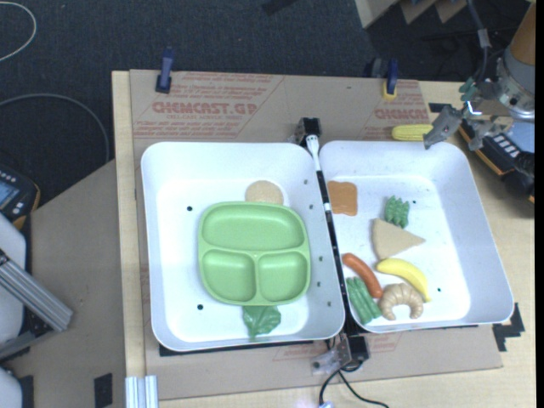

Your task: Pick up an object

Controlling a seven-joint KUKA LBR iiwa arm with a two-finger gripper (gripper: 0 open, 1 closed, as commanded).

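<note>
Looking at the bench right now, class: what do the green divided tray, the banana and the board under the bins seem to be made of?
Green divided tray: likely moulded plastic, smooth with a soft sheen and rounded compartment edges.
Banana: probably toy plastic, judging by its even yellow and smooth skin.
Board: looks like sheet covered in brown masking paper, matte, printed with red lettering; what lies beneath cannot be told.

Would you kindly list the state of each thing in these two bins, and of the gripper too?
green tray: upright in the left bin, compartments bare
round cookie: flat, partly behind the tray
lettuce leaf: flat, below the tray
toast: flat in the right bin
broccoli: lying loose
sandwich wedge: flat
banana: on its side
croissant: touching the banana
sausage: lying flat
green beans: lying flat
gripper: above the right bin's far corner, holding nothing
</note>
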